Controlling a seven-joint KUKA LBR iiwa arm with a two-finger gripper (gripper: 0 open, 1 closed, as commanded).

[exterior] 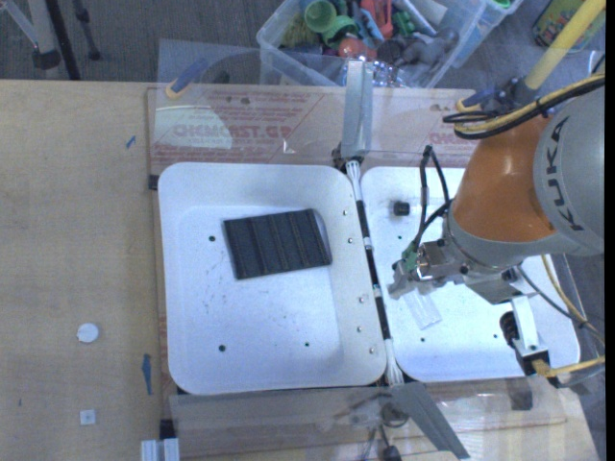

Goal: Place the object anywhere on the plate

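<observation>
A dark grey ribbed plate [277, 243] lies flat in the left bin [192, 353], slightly rotated, in the bin's upper middle. A small black object [401, 207] rests on the floor of the right bin [461, 358], near its far left corner. My gripper [419, 296] hangs low over the right bin's left half, roughly a hand's width nearer the camera than the black object and apart from it. The orange wrist band and grey arm cover much of the right bin behind the gripper.
A raised divider [370, 277] separates the two bins. A clear tub of colourful toys [384, 12] stands behind the bins. Cables [538, 99] loop around the arm. The wooden bench [77, 257] stretches to the left.
</observation>
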